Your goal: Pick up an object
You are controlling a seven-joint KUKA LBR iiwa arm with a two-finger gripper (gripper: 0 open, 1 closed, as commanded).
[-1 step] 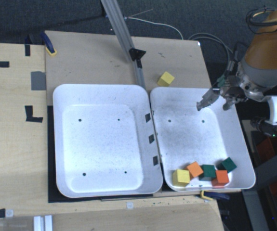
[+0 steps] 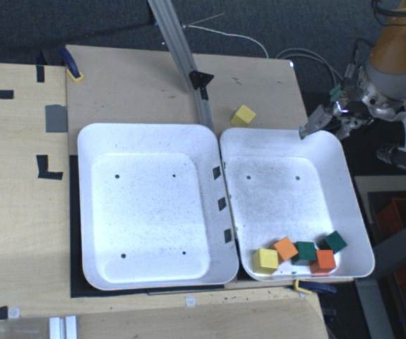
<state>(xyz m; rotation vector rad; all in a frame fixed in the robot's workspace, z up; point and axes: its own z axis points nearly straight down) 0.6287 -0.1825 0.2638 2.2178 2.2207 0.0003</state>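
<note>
Grey metal pincer (image 2: 323,122) at the far right corner of the right bin (image 2: 344,164), just over the rim, hanging off the arm (image 2: 393,55) with the orange band. Too small and blurred to read the opening: cannot tell whether released or clenched. Nothing seen between the tips, so no grasp claimed. Touching the rim or just above it, unclear.

Key relation: targets well apart from the pincer, toward the camera along the right bin's right side. Cluster in the near right corner: yellow block (image 2: 265,259), orange block (image 2: 285,248), green block (image 2: 306,251), red-orange block (image 2: 325,260), dark green block (image 2: 335,241), packed touching or nearly so. Roughly cubic, no clear long axis. Likely need: travel down the bin toward the near rim, then descend; crowding and the wall probably make a clean grip hard.

Loose yellow cube (image 2: 243,115) on the table (image 2: 132,83), outside the bins, left of the pincer. Left bin (image 2: 90,189) beside it.
</note>
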